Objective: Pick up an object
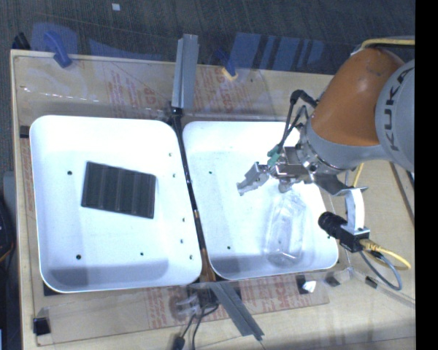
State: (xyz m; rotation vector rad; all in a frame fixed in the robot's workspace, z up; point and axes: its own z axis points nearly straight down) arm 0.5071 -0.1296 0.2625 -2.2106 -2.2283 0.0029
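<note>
A clear plastic bottle (285, 228) lies on its side in the right bin (219, 195), close to that bin's right wall and toward its near right corner; it is see-through and hard to outline against the white floor, so its exact ends are uncertain. Just beyond it, toward the middle of the bin, the gripper (248, 181) hangs over the floor with its tips pointing to the bin's left wall. Nothing sits between the fingers, and whether they are spread or pressed together I cannot tell from this slant. The grey arm (358, 108) with its orange band reaches in over the bin's right rim. In the left bin (51, 152) a dark ribbed rectangular pad (119, 189) lies flat, a little left of that bin's centre, well apart from the gripper.

The step in hand looks like the approach: no object is grasped yet. The next move calls for settling on a target, most likely the nearby bottle, bringing the tips over its body across its width, then lowering and closing. The smooth, round bottle may roll or slip.
</note>
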